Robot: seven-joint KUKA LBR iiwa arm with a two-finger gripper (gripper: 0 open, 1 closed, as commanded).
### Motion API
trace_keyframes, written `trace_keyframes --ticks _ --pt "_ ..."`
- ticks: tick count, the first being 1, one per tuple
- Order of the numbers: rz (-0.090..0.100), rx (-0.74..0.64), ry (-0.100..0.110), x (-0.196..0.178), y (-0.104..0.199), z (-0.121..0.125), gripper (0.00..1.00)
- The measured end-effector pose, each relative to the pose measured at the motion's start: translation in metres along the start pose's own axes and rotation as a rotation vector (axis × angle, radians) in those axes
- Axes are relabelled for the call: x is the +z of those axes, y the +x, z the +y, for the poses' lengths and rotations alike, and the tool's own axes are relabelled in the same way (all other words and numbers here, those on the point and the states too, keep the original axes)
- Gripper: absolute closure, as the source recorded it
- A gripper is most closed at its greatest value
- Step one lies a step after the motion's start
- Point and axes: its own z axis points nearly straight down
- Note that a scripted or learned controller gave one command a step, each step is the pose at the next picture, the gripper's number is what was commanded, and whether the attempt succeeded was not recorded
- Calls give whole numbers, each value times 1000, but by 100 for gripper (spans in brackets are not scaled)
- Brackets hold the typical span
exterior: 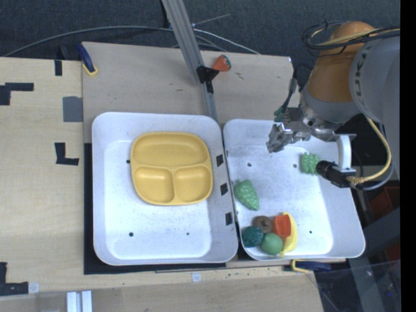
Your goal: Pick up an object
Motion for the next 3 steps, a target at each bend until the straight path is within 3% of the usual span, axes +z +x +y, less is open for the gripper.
trace_keyframes --ticks 1,3 --pt "1 -1 3 -14 1 0 100" --pt "2 -7 6 -6 116 -18 100"
